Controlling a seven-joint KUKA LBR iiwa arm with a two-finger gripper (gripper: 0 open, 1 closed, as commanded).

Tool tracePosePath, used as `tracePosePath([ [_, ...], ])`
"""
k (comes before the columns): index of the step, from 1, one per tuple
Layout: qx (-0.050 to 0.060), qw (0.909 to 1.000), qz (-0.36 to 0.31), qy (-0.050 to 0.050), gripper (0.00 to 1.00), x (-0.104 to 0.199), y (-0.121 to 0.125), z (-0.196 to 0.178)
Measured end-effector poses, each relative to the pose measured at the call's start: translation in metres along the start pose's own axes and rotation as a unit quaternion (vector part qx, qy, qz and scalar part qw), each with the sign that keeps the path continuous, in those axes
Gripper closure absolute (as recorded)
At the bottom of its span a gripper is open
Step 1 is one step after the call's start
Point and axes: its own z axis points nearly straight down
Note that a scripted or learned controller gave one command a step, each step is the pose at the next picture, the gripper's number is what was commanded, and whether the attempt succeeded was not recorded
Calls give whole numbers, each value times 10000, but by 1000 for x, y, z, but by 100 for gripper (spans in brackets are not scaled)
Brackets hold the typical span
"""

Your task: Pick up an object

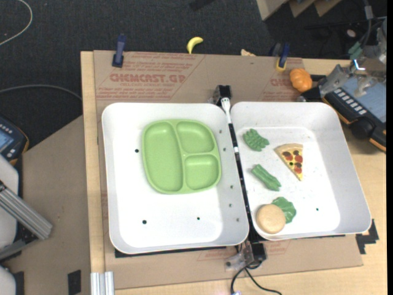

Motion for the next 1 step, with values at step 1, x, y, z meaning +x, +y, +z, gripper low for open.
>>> tracePosePath([
  [1, 67, 10000, 16, 21, 0, -15, -34, 149],
])
